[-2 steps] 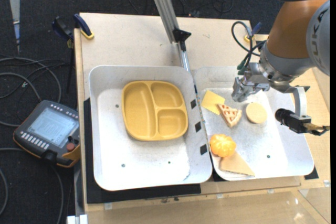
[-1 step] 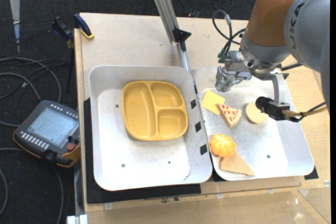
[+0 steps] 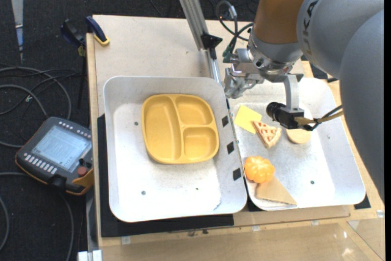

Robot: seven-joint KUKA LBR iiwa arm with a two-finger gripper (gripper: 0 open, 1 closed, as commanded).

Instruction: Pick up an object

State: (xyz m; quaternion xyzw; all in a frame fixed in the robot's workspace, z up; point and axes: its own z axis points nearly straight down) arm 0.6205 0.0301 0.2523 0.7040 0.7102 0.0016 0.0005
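Observation:
My gripper point(image 3: 235, 90) hangs over the upper left corner of the right bin point(image 3: 342, 180), just above a yellow cheese wedge point(image 3: 247, 118). Nothing shows between its fingers. Beside the cheese lies a pizza slice point(image 3: 268, 133), and a pale round piece point(image 3: 298, 134) sits to its right. An orange point(image 3: 259, 169) rests lower in the bin, touching a tan triangular slice point(image 3: 275, 192). The grey arm with its orange band point(image 3: 287, 3) covers the bin's upper right part.
The left bin point(image 3: 122, 180) holds a yellow divided plate point(image 3: 181, 128). A slanted metal pole point(image 3: 189, 3) rises behind the bins. A teach pendant point(image 3: 58, 153) lies on the floor at left. A black cable end point(image 3: 286, 114) hangs near the pizza slice.

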